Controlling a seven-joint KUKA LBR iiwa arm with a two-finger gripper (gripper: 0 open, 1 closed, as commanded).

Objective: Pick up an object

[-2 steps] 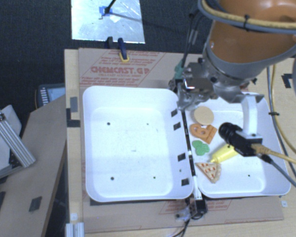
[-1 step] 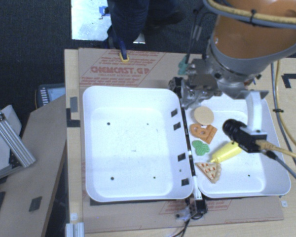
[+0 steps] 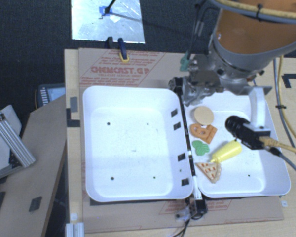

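Fingers: spread or pressed together, I cannot tell; the gripper (image 3: 200, 90) is hovering just above the round tan cookie (image 3: 203, 115).

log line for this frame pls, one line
arm: low over right bin, far end | gripper: above tan disc | nothing seen held | near it: orange piece, green piece, yellow bottle, pizza slice

White bins (image 3: 133, 147) hold a yellow bottle (image 3: 226, 151), green piece (image 3: 201, 147) and tan disc (image 3: 203, 115).
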